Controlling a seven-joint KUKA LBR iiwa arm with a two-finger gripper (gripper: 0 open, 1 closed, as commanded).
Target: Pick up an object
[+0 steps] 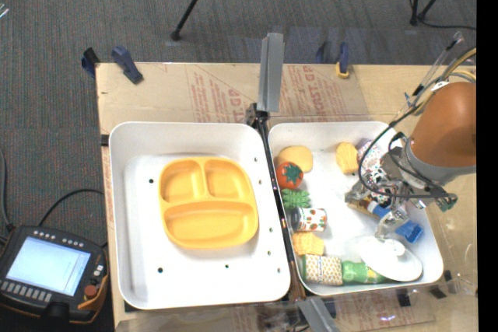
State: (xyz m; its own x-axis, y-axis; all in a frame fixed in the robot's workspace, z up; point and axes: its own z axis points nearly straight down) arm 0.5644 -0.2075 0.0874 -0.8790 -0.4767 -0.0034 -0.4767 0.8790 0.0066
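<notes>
My gripper (379,207) hangs low over the right part of the right bin (334,130), under the orange band of the arm (447,124). It sits just above a small blue object (408,232) and a white disc (389,259). Something blue and brown shows right beneath the gripper, but I cannot make out whether it is gripped. Along the bin's left side lie a yellow-orange lump (296,159), a red tomato (289,175), a green leafy piece (296,200), a small can (311,219) and a waffle-like square (309,245).
The left bin (124,167) bears a yellow divided tray (208,200). A lying patterned can (323,269) and a green bottle (358,272) rest at the right bin's front wall. A yellow piece (348,157) lies near its back. A teach pendant (50,270) sits on the floor at left.
</notes>
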